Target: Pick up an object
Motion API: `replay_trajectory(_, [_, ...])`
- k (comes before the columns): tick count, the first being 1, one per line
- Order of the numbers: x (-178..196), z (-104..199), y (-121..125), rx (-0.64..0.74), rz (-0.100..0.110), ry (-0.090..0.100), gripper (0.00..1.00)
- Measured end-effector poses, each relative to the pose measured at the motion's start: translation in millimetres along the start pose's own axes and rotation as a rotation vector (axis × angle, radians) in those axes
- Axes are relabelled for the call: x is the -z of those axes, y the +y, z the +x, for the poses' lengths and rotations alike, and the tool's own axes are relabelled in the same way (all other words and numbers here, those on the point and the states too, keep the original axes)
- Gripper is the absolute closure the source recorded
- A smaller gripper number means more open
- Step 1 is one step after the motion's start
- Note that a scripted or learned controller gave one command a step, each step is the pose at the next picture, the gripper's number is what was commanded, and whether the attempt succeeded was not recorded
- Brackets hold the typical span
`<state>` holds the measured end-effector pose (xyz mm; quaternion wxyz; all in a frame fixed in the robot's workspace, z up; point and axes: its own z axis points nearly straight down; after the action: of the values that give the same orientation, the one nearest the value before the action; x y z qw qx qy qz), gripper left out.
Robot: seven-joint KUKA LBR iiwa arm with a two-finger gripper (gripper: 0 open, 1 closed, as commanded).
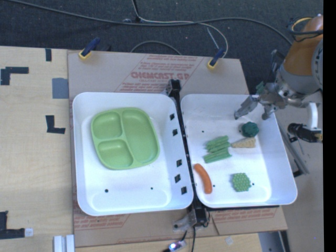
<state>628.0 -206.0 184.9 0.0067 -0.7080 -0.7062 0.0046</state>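
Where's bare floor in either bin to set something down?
Left bin: strip in front of the green tray. Right bin: back-left corner, beside the end effector. Crowded mid-bin: green beans, corn, hot dog.

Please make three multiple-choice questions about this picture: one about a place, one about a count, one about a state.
1. Where is the green tray?
A. left bin
B. right bin
C. on the bench

2. How many food items lie in the right bin?
A. two
B. five
C. eight

3. How is the gripper?
A. open, holding nothing
B. shut on the hot dog
C. shut on the tray

Answers:
1 A, the tray lies in the left bin.
2 B, hot dog, beans, corn and two green items.
3 A, its fingers are spread with nothing between.
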Motion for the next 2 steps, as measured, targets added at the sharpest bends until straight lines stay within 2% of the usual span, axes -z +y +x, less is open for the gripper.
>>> replay_trajectory(1, [10,1,3,0.004,-0.015,-0.003,0.0])
replay_trajectory(2, [-35,2,-1,0.004,-0.01,-0.003,0.0])
